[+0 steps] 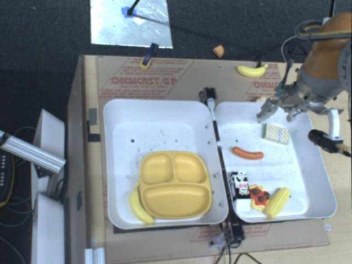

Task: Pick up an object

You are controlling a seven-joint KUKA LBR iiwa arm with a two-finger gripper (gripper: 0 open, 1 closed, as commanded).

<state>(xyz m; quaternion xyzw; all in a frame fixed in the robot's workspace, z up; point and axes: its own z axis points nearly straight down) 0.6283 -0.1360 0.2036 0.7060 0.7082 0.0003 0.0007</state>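
In the right bin point(316, 169) lie an orange-red sausage point(247, 154), a speckled square packet point(276, 133), a small black-and-white carton point(240, 183), a pizza slice point(257, 196) and a yellow corn cob point(278, 201). My gripper point(280, 110) hangs over the back of this bin, just above and behind the packet. Its two fingers stand apart, open, with nothing between them. The arm comes in from the upper right.
The left bin point(118, 147) bears a yellow divided plate point(175, 183) with a banana point(140, 207) at its left edge. Another banana point(252, 70) lies on the cardboard behind the right bin. A black divider point(218, 147) runs between the bins.
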